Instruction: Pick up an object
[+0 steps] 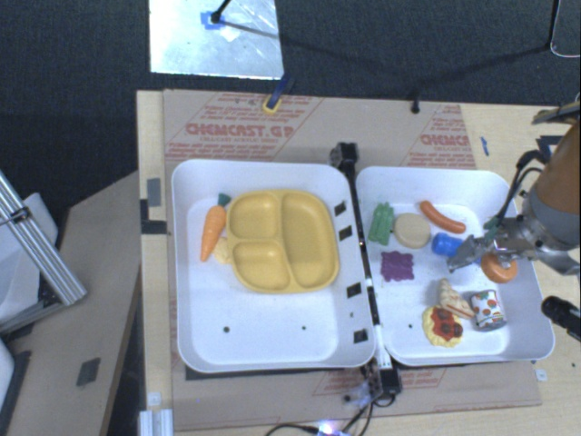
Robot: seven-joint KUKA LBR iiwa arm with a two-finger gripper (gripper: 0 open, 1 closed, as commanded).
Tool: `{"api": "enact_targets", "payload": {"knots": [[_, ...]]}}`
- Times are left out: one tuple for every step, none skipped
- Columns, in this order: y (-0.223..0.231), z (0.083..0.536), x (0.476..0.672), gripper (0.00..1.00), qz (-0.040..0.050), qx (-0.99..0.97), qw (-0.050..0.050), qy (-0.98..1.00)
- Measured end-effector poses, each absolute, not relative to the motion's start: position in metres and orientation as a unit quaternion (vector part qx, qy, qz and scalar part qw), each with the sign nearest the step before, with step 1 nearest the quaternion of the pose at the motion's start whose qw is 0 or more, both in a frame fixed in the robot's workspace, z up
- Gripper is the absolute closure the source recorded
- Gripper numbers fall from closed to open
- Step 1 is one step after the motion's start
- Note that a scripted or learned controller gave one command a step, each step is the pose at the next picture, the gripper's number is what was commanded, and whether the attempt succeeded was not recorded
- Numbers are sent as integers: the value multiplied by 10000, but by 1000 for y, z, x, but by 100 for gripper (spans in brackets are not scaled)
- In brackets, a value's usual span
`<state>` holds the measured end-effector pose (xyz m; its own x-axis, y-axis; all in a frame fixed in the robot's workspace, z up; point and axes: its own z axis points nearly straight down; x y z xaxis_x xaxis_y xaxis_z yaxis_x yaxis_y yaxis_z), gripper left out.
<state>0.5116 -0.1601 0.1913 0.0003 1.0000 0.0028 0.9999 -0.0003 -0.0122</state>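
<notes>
Since jaw state's unclear w/ gripper point(465, 254) beside small blue plastic cylinder point(446, 243), centre it btwn jaws before closing.

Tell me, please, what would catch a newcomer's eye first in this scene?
The big yellow divided plate fills much of the left bin, with a toy carrot lying just beside its left edge. The right bin holds a scatter of small toy foods, among them a hot dog, a purple piece and a pizza slice. The claw reaches in from the right, low over a blue piece.
</notes>
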Motion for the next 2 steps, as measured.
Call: {"api": "enact_targets", "payload": {"knots": [[-160, 198, 515, 0, -3, -7060, -4, -7082], [-163, 140, 523, 0, 7, -7065, 18, -7077]]}}
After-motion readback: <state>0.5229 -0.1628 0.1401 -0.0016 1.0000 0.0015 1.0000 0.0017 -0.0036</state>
